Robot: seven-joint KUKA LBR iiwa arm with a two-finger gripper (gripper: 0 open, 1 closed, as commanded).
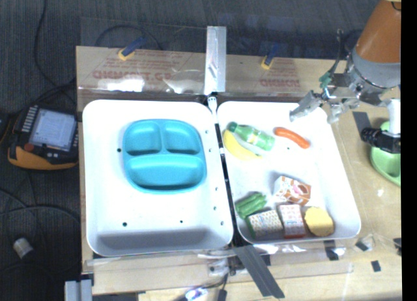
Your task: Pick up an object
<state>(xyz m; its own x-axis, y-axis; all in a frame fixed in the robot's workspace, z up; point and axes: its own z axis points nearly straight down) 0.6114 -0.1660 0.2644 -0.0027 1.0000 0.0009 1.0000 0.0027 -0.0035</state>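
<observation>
Above the right bin's (345, 182) far corner, the gripper (319, 105) hangs open, empty; the arm (381, 32) is cut off.

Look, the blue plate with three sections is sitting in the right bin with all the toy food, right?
Not quite. The blue plate has three sections, but it sits in the left bin. The toy food, like the orange carrot and yellow banana, is in the right bin. The camera view shows this.

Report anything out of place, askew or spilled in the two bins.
Nothing stands out. The blue divided plastic plate lies flat in the left white bin; the toy foods sit loosely inside the right white bin, none spilled over its rim.
</observation>
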